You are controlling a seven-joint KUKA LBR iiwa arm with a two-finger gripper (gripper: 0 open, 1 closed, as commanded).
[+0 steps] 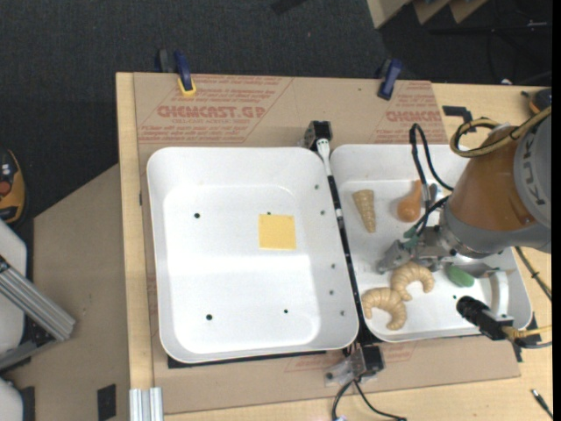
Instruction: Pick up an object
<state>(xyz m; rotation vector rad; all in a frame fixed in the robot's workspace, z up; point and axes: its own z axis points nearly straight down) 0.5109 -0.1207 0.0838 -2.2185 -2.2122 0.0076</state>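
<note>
Our gripper (pixel 410 254) hovers over the upper croissant (pixel 412 277) in the right bin (pixel 346 160); can't tell its opening. We'd drop straight down, centred.

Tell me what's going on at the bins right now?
The arm is reaching into the right bin, with its end effector low over a croissant. A second croissant, a cone, an orange piece and a green item lie in the same bin. The left bin holds a yellow square. Nothing looks lifted yet.
</note>
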